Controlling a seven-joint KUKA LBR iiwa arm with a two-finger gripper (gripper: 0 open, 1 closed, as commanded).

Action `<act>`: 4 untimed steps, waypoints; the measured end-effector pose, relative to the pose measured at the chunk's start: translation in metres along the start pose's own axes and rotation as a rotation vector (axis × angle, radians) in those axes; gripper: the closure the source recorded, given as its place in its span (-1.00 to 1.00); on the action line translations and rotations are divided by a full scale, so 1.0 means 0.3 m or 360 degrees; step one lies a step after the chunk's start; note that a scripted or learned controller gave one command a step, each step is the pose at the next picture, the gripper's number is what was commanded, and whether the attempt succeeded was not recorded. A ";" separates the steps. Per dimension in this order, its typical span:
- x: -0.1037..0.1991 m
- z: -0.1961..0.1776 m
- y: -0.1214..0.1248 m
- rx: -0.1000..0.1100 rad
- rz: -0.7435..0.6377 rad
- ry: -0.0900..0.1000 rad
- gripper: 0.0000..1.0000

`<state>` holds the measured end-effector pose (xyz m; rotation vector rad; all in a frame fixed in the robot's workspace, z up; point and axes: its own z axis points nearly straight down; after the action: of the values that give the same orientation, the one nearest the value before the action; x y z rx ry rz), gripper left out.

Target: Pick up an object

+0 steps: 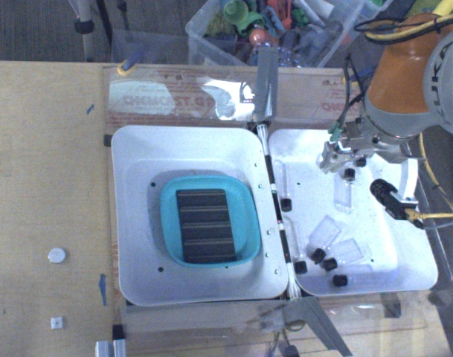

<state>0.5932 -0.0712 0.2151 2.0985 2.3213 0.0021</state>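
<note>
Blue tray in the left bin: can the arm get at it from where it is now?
Probably yes. The blue tray lies open in the left bin with nothing over it; the tool hangs above the right bin, so it must cross the divider.

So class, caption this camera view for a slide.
KUKA arm's gripper above the right bin; teal tray in left bin.

Beyond the worktop (40, 162), behind the two white bins, a clear plastic tub (286, 13) holds a jumble of coloured toys. A small white disc (56, 256) lies on the worktop, well left of the bins.
</note>
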 end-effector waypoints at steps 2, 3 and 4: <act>-0.002 -0.068 0.008 -0.0011 -0.0005 -0.0008 1.00; -0.004 -0.102 0.011 -0.0017 -0.0006 -0.0012 1.00; -0.006 -0.136 0.015 -0.0023 -0.0007 -0.0016 1.00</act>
<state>0.5973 -0.0722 0.2561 2.0821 2.3133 0.0081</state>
